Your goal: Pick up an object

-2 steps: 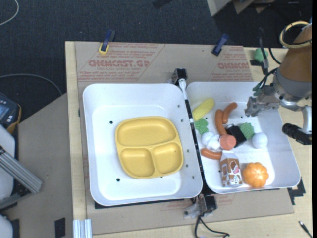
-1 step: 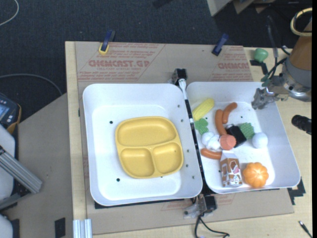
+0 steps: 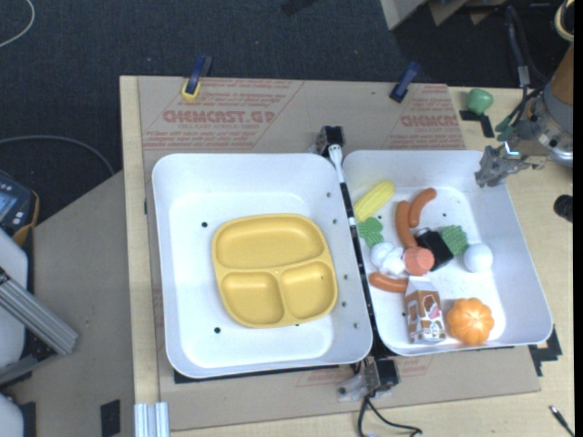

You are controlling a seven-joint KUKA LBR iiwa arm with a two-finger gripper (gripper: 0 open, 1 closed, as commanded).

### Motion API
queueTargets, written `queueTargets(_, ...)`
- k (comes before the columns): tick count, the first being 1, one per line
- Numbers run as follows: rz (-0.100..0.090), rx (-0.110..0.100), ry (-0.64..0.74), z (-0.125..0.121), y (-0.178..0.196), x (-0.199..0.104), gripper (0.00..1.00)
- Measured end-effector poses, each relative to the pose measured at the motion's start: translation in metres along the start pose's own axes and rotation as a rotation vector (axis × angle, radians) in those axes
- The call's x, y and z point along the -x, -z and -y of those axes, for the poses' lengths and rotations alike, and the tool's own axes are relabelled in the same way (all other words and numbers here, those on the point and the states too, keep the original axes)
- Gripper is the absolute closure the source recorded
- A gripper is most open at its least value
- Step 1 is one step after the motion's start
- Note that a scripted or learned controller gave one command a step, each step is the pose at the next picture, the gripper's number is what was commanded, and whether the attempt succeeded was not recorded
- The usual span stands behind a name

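The claw, its state impossible to tell, hung over the right bin's far rim, the corn cob lay slantwise, and the bench board read CHEMCAST

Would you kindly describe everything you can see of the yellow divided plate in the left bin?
The yellow divided plate looks like smooth matte plastic, with rounded corners and a raised rim. It has three compartments: one wide one across the far side and two smaller ones on the near side, all bare. It lies flat, right way up, turned slightly askew, near the middle of the left bin, resting on the white floor and touching nothing else.
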State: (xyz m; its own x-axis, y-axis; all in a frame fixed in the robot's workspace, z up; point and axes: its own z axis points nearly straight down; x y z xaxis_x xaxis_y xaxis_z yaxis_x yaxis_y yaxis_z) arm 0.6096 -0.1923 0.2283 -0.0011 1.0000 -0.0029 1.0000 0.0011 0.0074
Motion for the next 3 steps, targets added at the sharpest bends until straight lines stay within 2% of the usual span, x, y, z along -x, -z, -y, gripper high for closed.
queueTargets(1, -0.005, -0.009, 0.003, 0.02, 0.01, -0.049, 1.0)
queueTargets(3, -0.005, -0.011, 0.003, 0.061, -0.008, -0.131, 1.0)
